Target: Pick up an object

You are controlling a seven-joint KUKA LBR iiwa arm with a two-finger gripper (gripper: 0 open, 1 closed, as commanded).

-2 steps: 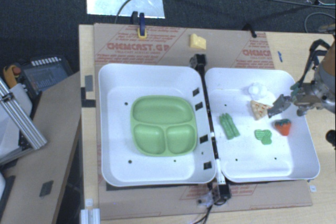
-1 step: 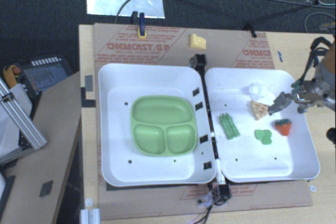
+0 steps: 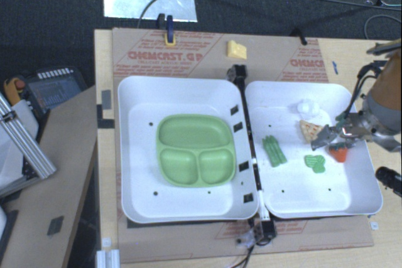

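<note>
Broadly, layout: two white bins sit side by side on the surface (image 3: 207, 47), the left bin (image 3: 135, 135) bearing a green divided tray (image 3: 191, 150), the right bin (image 3: 295, 198) bearing the loose items the task offers.
Arm: the grey arm (image 3: 383, 103) comes in from the right and reaches low over the right bin's right half, probably because the small items cluster there.
Hand: the hand (image 3: 328, 138) hangs among that cluster, its tip near a tan wedge (image 3: 309, 129) and just above a red-orange piece (image 3: 339, 154); I cannot tell whether it is parted or closed, nor whether it has anything.
Task's thing: likely one of the pieces under the hand, the tan wedge or the red-orange piece, both lying in the right bin; which one is meant is a guess.
Other candidates: a green ribbed piece (image 3: 274, 150) lies well left of the hand, a small green lump (image 3: 315, 163) sits just below it, and a white lump (image 3: 312, 110) rests above the wedge.
Outside the bins: a yellow block (image 3: 237, 49) lies on the surface beyond the bins, out of play.
Hidden: the red-orange piece is partly covered by the hand, so its shape is unclear.
Hard to read: the white lump blends into the bin floor; its edges are vague.
Cut off: the arm's upper part runs out of view at the right.
</note>
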